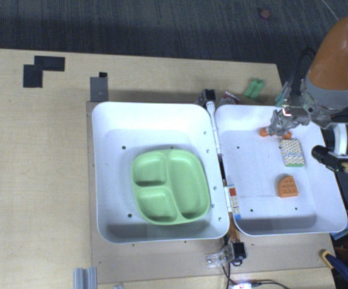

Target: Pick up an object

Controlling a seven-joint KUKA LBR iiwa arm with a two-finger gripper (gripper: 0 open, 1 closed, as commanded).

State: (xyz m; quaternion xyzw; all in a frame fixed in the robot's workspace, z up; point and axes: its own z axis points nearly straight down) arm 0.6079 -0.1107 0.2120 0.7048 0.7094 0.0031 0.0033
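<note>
Tool (280,127) hovers over right bin (252,179) near patterned packet (292,153); its grip state unclear, no writing legible.

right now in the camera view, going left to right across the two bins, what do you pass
green divided tray in the left bin → right bin → small orange piece → orange waffle-shaped toy

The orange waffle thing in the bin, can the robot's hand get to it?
Probably yes. The orange waffle piece lies flat in the right bin with bare floor around it, apart from the patterned block. The hand is over the same bin.
</note>
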